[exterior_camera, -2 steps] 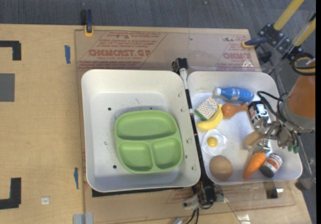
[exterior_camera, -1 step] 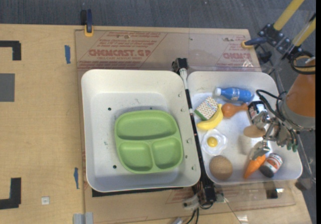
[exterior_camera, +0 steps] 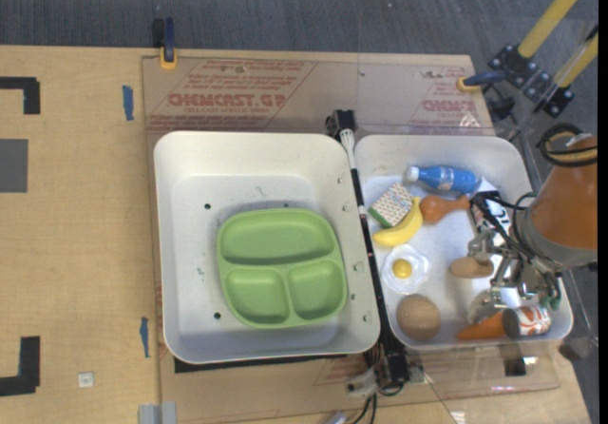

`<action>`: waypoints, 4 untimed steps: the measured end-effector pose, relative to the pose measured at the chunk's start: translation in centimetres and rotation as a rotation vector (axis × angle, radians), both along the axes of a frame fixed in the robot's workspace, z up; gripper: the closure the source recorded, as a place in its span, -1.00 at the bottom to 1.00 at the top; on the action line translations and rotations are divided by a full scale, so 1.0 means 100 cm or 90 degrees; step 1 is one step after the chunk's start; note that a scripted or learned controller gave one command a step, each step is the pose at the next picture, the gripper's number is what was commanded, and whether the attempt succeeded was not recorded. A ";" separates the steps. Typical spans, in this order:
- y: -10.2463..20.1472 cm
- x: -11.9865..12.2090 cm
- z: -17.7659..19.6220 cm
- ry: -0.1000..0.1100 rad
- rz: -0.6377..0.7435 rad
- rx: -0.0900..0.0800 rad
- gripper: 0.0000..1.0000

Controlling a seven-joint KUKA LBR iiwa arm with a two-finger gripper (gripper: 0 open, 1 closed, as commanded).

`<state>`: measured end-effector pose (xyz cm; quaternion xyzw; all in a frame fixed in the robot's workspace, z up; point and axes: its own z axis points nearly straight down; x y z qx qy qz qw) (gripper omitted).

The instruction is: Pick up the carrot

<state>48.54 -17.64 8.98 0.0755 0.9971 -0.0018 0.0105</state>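
Observation:
The carrot [exterior_camera: 481,326] is a small orange piece lying near the front right corner of the right bin [exterior_camera: 538,175]. My gripper [exterior_camera: 503,291] hangs over the bin's right side, just above and slightly right of the carrot's thick end. Its metal parts and cables overlap the carrot's right tip. The arm's orange band [exterior_camera: 568,211] sits above the bin's right rim.
A red-and-white can [exterior_camera: 535,318] lies right beside the carrot. The right bin also holds a brown ball [exterior_camera: 418,315], beige piece [exterior_camera: 466,267], fried egg [exterior_camera: 403,268], banana [exterior_camera: 402,227], drumstick [exterior_camera: 441,208] and blue bottle [exterior_camera: 443,178]. The left bin [exterior_camera: 180,222] holds a green divided plate [exterior_camera: 282,265].

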 end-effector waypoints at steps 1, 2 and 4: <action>-0.001 0.005 0.013 -0.013 -0.004 -0.002 1.00; 0.019 0.003 0.002 -0.003 0.245 -0.006 1.00; -0.044 0.020 0.035 -0.001 0.393 -0.004 -1.00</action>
